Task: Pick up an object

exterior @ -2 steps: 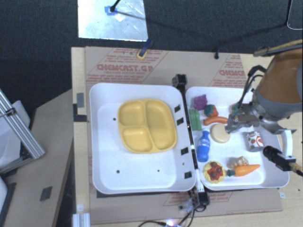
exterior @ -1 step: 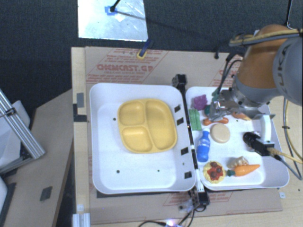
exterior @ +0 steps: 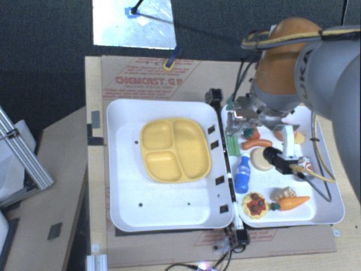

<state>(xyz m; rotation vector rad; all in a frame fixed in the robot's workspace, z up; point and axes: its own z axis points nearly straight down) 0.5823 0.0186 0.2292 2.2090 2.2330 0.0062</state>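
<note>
My gripper [exterior: 247,130] is lowered into the back left part of the right bin [exterior: 330,208], just above an orange sausage [exterior: 256,144]. The wrist hides how the gripper stands and whether anything is in it. Near it lie a cream round disc [exterior: 260,159] and a green strip [exterior: 233,144] along the bin's left wall. Closer to the front are a blue bottle [exterior: 242,174], a small round pizza [exterior: 255,204] and an orange carrot [exterior: 294,202] with a beige piece [exterior: 284,192] behind it.
The left bin [exterior: 124,202] holds a yellow divided plate [exterior: 175,149]. The grey arm with its orange band [exterior: 282,61] covers the back of the right bin. A few small orange and yellow pieces [exterior: 280,134] lie under it.
</note>
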